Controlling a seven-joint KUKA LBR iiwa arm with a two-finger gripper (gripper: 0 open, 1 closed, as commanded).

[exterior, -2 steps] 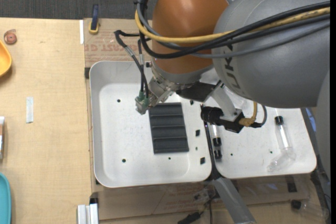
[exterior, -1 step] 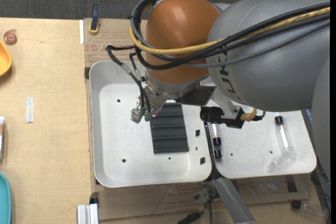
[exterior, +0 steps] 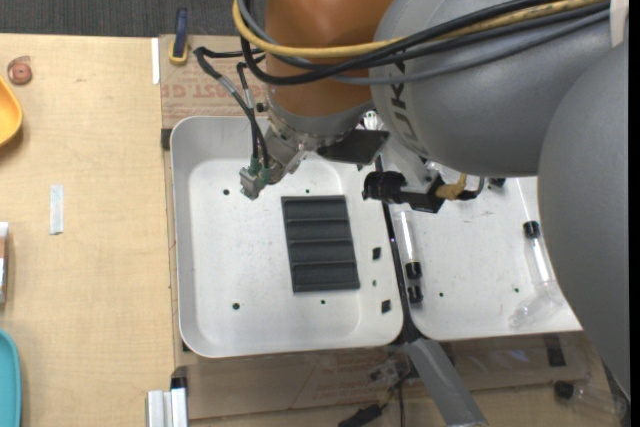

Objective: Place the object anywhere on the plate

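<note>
Arm low over the left bin, wrist covering the working end.

The main risk is a blind or empty descent: the orange band (exterior: 325,25) and grey arm (exterior: 500,65) hide the gripper, so its state and any hold cannot be told, and a drop could miss. A dark ribbed rectangular object (exterior: 320,243) lies flat in the centre of the left bin (exterior: 200,315), just below the wrist; no plate is identifiable. A clear tube-like item (exterior: 537,250) lies in the right bin (exterior: 480,315).
</note>
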